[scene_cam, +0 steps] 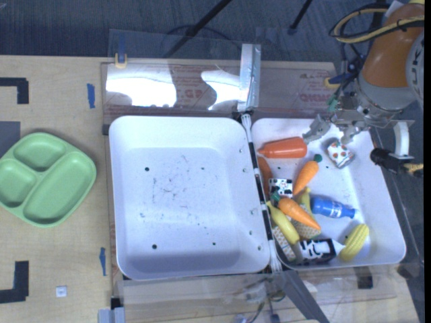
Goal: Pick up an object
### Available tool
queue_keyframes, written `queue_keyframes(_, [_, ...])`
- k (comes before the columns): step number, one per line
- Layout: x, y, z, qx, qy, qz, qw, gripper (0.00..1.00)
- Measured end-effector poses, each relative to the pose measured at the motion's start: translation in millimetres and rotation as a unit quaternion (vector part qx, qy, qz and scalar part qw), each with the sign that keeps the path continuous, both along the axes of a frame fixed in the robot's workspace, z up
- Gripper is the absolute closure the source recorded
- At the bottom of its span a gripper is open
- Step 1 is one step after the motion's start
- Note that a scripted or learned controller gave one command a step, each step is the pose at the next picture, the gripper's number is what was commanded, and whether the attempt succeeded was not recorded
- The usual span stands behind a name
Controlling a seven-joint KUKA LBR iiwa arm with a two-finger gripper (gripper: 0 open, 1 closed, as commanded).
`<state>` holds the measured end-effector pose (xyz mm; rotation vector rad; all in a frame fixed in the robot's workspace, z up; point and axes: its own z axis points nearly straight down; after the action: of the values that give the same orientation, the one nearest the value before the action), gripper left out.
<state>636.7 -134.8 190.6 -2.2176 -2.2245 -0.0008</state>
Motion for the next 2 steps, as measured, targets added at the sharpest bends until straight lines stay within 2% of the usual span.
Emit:
queue_keyframes(1, [-35,21,-104,-0.0006,-0.003,0.086,0.9963,0.0])
queue_keyframes(2, [-33,19,-92,-0.0016,-0.006,0.084,0.9964,1.0])
